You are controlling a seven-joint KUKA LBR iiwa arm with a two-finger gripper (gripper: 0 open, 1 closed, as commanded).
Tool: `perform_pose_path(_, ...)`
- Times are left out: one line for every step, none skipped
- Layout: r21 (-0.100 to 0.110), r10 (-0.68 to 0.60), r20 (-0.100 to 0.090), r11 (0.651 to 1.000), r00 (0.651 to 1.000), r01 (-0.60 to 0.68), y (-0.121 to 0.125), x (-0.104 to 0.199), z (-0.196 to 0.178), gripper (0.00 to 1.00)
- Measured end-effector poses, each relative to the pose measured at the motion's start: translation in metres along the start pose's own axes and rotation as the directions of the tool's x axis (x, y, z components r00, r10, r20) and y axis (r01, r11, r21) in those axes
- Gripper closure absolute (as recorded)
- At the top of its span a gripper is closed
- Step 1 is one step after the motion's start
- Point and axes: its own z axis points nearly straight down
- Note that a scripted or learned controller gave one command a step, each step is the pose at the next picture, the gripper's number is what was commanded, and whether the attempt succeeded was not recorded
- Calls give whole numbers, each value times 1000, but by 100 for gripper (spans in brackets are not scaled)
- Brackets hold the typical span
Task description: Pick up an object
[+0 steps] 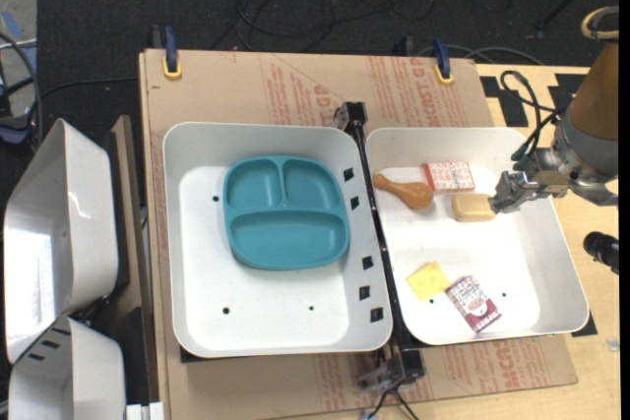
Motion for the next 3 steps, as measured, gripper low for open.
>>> perform_pose_path(5, 0, -1, 1000, 1000, 0, 1, 0, -3, 100)
perform_pose_path(8, -4, -4, 1000, 1000, 4, 8, 49, 5, 100)
perform_pose_path(6, -5, -4, 1000, 1000, 5, 24, 91, 8, 100)
